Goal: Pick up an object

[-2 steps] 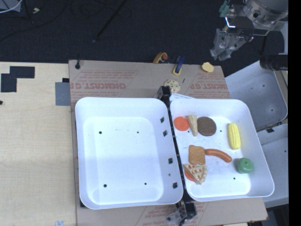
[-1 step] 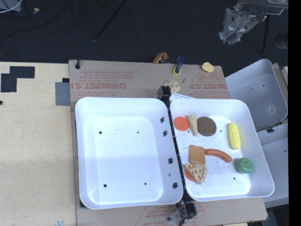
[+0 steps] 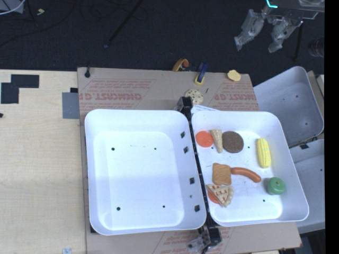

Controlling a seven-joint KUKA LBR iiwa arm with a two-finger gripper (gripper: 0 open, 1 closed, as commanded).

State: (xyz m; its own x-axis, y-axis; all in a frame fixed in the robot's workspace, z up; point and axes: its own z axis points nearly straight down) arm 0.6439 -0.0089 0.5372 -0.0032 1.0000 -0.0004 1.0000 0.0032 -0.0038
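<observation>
My gripper [image 3: 263, 37] hangs high at the top right, well above and behind the right bin [image 3: 286, 142], open with nothing between its fingers. In the right bin lie a yellow corn cob [image 3: 263, 152], a brown round patty [image 3: 232, 142], an orange-red disc [image 3: 204, 138], a pale cone-shaped piece [image 3: 217, 139], a sausage [image 3: 246, 173], a toast slice [image 3: 221, 174], a pizza slice [image 3: 221, 194] and a green round item [image 3: 275, 186].
The left bin [image 3: 95, 168] sits beside the right one. On the cardboard behind the bins lie a cookie [image 3: 194, 96], a yellow piece [image 3: 233, 75], a blue-yellow item [image 3: 201, 73] and an orange ring [image 3: 180, 64]. A grey tray [image 3: 296, 99] stands at the right.
</observation>
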